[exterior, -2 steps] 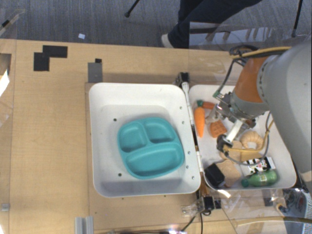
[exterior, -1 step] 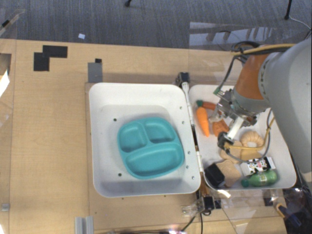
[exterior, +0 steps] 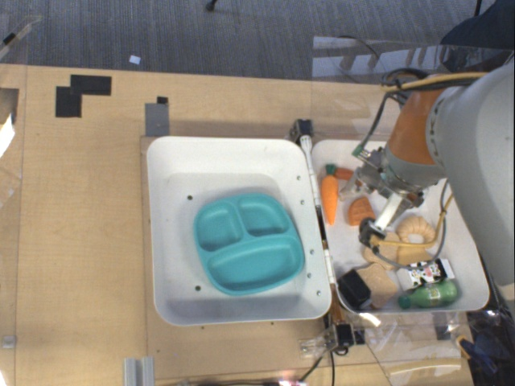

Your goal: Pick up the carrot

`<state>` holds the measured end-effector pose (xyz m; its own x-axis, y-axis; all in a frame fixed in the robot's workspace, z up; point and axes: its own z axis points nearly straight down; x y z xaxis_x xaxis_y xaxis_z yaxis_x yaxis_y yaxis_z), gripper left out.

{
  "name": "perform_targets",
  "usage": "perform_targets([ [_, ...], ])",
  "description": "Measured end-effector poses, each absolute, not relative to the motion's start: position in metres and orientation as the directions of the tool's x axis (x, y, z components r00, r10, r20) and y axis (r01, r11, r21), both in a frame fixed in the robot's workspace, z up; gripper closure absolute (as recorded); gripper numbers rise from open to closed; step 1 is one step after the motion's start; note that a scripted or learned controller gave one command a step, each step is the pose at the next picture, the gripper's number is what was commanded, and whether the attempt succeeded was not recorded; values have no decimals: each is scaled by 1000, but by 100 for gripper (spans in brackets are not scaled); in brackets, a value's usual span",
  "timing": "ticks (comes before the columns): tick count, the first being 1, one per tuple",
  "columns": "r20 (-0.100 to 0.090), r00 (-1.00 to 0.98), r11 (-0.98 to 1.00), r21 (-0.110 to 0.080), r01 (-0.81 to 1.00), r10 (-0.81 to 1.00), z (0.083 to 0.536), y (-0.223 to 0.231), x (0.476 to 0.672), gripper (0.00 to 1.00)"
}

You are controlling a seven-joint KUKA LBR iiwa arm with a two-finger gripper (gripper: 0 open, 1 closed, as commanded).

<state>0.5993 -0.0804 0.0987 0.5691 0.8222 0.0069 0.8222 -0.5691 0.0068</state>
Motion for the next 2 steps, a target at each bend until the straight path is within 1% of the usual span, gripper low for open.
perform_targets([
  [1,10,773,-773,12,635,635,91,-87,596,0],
  [2,12,725,-725,6,689,689,192,-24,611,0],
])
